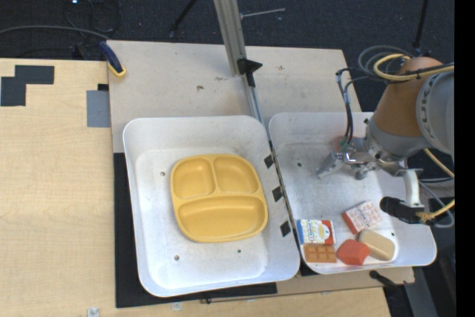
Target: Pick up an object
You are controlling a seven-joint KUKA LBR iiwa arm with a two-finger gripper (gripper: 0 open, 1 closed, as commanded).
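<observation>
In the right bin [297, 137], a cluster of small toy food items is seen at about five o'clock: a milk carton [315, 231], a waffle [321, 253], a red piece [353, 252], a tan bread piece [378, 244] and a pink packet [363, 216]. All are judged light, stiff and somewhat slick; the red piece would be best taken across its short sides. The gripper [335, 162] hangs at the bin's centre, apart from them; its state cannot be told.

We saw a pale bench [297, 78] that bore two white bins, the left bin [148, 159] beside the right bin [312, 137].
</observation>
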